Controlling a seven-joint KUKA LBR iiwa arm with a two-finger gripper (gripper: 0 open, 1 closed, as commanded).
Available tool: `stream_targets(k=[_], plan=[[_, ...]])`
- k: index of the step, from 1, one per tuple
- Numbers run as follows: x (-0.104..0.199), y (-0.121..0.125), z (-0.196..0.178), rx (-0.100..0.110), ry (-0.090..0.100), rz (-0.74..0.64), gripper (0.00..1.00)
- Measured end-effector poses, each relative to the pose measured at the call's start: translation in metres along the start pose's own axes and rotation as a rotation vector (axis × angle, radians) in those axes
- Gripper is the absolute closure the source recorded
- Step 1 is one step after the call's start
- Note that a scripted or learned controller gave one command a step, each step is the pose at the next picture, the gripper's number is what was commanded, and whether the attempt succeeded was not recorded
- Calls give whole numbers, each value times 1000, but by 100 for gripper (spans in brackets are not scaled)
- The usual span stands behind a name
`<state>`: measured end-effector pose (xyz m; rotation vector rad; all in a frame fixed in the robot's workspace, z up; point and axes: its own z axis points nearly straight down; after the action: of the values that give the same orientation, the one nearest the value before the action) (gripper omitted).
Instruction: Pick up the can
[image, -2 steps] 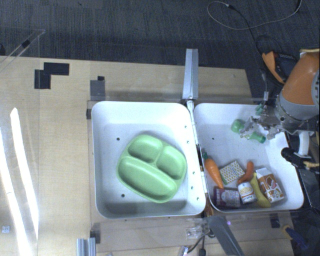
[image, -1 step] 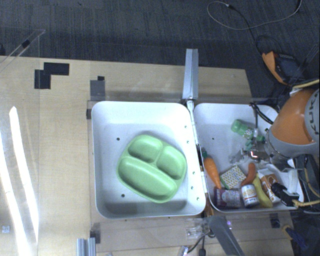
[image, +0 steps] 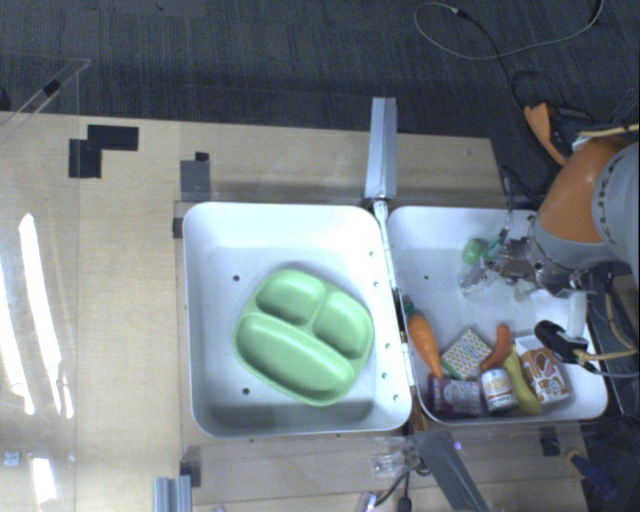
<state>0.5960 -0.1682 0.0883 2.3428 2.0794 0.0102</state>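
— Two bins (image: 200, 330) sit side by side on the worktop (image: 110, 300), and we struggle most with the right one. What do we make out there?

— We see the jaws (image: 497, 262) low over its upper middle, a green-and-clear thing (image: 478, 250) right at them, but we cannot tell whether they are parted or clenched, or gripping anything. The arm (image: 590, 200) is cut off at the right edge.

— And the can (image: 496, 390)?

— We find it upright by the front wall, wedged between a dark pouch (image: 455, 396) and a banana (image: 521, 382), well apart from the jaws. A carrot (image: 424, 345) lies near the divider.

— Room to move?

— We see bare floor in the bin's upper left; the left bin holds a green divided plate (image: 305, 333).
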Motion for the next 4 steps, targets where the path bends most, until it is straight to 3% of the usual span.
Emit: stream_targets(k=[1, 2, 3, 4], plan=[[40, -57, -2, -1, 2, -183, 0], [-19, -61, -2, -3, -1, -86, 0], [-11, 7, 0, 0, 0, -67, 0], [-9, 10, -12, -6, 0, -76, 100]])
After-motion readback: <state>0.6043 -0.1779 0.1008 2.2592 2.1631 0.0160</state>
